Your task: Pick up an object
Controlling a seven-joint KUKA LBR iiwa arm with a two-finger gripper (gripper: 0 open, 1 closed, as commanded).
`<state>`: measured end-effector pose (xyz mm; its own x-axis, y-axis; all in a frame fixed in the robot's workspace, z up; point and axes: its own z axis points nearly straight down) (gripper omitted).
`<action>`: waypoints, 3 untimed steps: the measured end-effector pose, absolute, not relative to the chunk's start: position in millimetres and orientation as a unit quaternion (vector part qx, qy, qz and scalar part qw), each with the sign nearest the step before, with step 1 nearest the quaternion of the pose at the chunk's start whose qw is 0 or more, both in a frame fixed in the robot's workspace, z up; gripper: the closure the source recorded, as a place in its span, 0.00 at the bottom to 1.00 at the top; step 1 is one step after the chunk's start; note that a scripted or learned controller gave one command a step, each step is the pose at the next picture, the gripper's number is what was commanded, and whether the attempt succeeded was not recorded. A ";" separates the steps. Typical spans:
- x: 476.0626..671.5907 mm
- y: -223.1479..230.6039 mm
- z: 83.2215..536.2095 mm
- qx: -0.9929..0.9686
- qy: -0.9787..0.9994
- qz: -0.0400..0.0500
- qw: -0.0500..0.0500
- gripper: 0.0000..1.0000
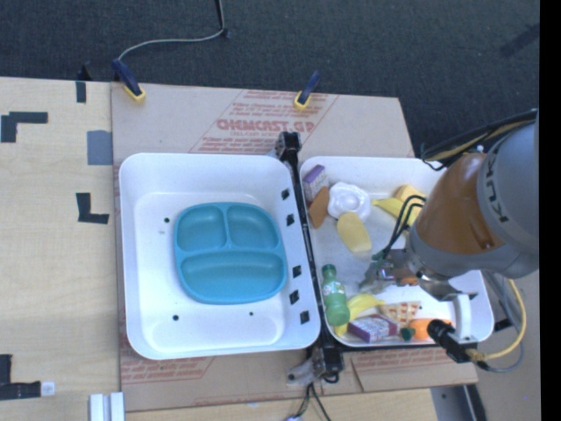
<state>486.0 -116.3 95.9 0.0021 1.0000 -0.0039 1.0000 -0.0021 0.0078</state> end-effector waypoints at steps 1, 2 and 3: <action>485.6 -117.3 95.9 0.708 0.706 0.000 0.005 0.00; 551.7 -145.7 86.5 0.707 0.707 0.001 0.002 0.00; 601.4 -98.0 86.0 0.706 0.708 0.002 0.002 0.00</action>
<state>601.4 -98.0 86.0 -0.0025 1.0000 -0.0005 1.0000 0.0025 0.0049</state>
